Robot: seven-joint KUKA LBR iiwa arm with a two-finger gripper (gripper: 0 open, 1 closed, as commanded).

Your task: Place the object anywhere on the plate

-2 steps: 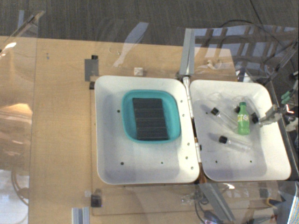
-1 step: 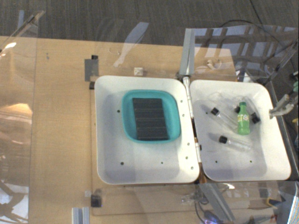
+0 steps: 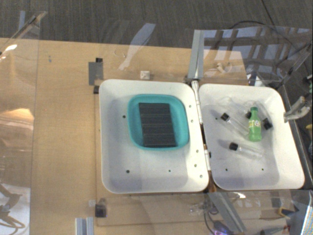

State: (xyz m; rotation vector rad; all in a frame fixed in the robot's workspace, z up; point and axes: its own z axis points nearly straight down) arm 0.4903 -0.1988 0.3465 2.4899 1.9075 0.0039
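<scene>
You are looking down on a wooden worktop (image 3: 58, 131) that carries two shallow white bins side by side. In the left bin (image 3: 146, 177) lies the plate (image 3: 182, 126), a teal rounded-square dish with a dark ribbed rectangular pad (image 3: 157, 125) resting in its middle. The plate sits toward the upper half of that bin, a little nearer its right wall than its left.

The right bin (image 3: 244, 177) holds the loose items. A small green bottle (image 3: 254, 124) lies roughly upright in the view, cap toward the far wall, in the upper right part of the bin. Just to its left lies a clear tube with a black cap (image 3: 233, 121), set at a slant, and below them a second clear tube with a black cap (image 3: 244, 149). Another small black piece (image 3: 267, 124) lies just right of the bottle.

At the right edge of the view, just outside the right bin's right wall, you can make out a pale part of the arm (image 3: 297, 111); whether that is the pincer, and how its fingers stand, you cannot tell. The bottle lies to the left of it, inside the bin, apart from it, and well apart from the plate in the other bin.
</scene>
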